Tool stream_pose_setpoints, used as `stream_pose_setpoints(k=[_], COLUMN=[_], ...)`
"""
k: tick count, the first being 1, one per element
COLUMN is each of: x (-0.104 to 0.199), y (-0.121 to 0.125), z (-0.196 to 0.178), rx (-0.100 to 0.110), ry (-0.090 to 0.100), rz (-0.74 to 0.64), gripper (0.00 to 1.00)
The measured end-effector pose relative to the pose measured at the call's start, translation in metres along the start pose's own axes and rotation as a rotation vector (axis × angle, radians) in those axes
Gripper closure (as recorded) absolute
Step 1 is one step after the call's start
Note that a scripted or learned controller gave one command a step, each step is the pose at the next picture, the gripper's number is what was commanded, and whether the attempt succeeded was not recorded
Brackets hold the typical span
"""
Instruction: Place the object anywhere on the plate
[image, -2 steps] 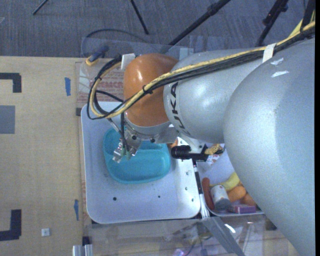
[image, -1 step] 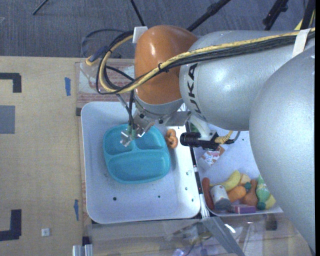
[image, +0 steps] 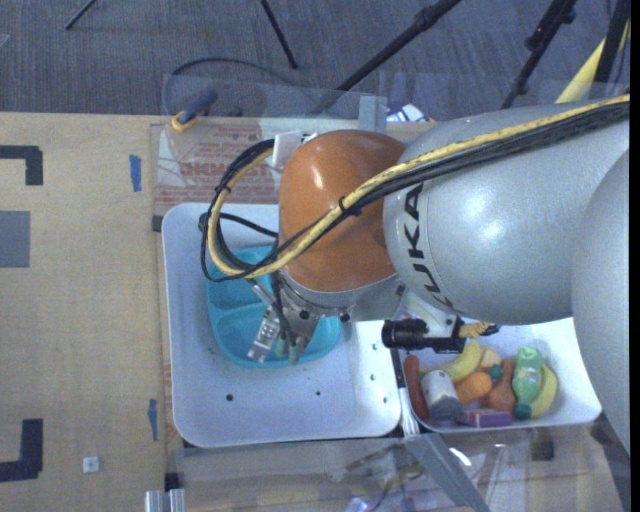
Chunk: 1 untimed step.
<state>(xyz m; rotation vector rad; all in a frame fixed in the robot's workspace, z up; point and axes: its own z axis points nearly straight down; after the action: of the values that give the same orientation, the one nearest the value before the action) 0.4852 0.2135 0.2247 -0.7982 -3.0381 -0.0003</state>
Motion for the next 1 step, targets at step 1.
stream_pose_setpoints(k=[1], x=[-0.0002], y=[-0.0002], z=[0.0000], rx=[0.000], ry=[0.000], rz=[0.001], gripper=[0.00])
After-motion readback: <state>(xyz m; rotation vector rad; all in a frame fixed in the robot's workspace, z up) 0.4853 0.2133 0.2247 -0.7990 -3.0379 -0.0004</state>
